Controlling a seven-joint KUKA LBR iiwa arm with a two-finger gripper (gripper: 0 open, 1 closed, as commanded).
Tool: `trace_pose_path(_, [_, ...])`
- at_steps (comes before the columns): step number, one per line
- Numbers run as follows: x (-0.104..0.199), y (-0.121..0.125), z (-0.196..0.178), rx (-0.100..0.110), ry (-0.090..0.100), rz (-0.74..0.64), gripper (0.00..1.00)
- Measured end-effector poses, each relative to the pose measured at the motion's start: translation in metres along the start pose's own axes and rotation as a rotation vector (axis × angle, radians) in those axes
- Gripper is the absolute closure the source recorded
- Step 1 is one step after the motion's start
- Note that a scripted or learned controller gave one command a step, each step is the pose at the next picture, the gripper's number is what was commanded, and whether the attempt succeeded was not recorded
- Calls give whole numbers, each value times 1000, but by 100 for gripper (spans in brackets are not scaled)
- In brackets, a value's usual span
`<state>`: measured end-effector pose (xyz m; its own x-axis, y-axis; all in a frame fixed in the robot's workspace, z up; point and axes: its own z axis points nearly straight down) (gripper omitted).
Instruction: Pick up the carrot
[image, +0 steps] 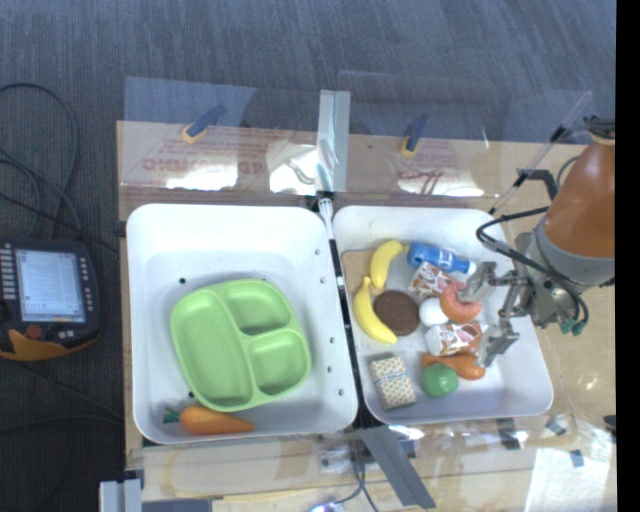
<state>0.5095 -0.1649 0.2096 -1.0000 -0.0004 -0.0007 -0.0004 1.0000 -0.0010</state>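
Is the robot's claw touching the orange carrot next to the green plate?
Apart. The camera view shows the gripper over the right bin, the orange carrot in the left bin.

Green plate (240, 345) left bin, banana (378, 290) right.

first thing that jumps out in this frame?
The bright green divided plate in the left bin, with the carrot lying just below it at the bin's front edge. Then the cluttered right bin, where the gripper hangs over a pile of toy food beside a banana.
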Motion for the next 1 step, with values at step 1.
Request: trace_pose_path(1, [-8,8,90,1,-6,323,0])
